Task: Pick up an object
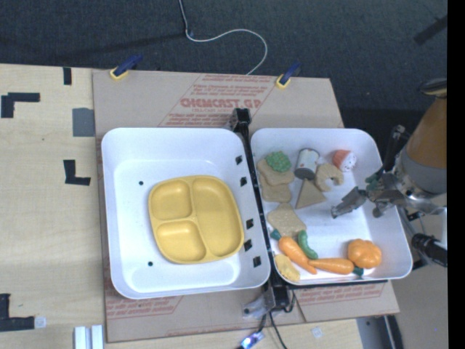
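White plastic walls keep the toy food [312,217] heaped in the right bin [378,150]; the end effector [356,201] hovers low over it, fingers spread and pinching nothing, poised to descend; the yellow tray [195,218] sits alone in the left bin [116,195].

robot lab: clamped cardboard [218,100], paired white bins [116,195], floor cable [218,35].

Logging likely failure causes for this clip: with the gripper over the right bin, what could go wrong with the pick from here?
1. The gripper hangs over bare bin floor right of the tan wedge; closing there would likely catch nothing.
2. The carrots, green piece and bread slice lie touching; a grasp could pinch two or slip.
3. The orange pumpkin sits near the right bin's wall, so a finger might hit the rim.
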Motion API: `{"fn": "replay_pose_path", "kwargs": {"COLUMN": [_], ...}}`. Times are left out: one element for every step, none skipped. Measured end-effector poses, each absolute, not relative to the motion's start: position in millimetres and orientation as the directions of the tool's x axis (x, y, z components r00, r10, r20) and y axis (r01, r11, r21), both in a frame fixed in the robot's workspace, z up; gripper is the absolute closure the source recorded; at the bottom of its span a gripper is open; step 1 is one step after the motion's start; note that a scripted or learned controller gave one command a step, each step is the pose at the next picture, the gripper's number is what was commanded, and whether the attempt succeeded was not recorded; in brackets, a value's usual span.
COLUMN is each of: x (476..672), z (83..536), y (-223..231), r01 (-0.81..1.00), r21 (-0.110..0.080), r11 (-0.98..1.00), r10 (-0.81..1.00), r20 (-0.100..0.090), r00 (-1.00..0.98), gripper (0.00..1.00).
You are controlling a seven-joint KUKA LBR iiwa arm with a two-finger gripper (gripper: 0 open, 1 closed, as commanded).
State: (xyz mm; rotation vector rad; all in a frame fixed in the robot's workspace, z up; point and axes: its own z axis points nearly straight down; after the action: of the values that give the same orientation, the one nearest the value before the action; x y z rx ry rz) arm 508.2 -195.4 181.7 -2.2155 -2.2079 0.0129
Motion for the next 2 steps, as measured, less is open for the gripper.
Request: {"fn": "replay_pose_path", "kwargs": {"x": [511.6,505.6], "z": [189,132], "y": [-195,-203], "r01": [1.000,1.000], "r21": [-0.002,-0.005], "r11": [0.001,0.000], "r10": [1.000,1.000], "r20": [0.001,0.001], "r00": [-0.001,0.000], "gripper": [0.00,0.00]}}
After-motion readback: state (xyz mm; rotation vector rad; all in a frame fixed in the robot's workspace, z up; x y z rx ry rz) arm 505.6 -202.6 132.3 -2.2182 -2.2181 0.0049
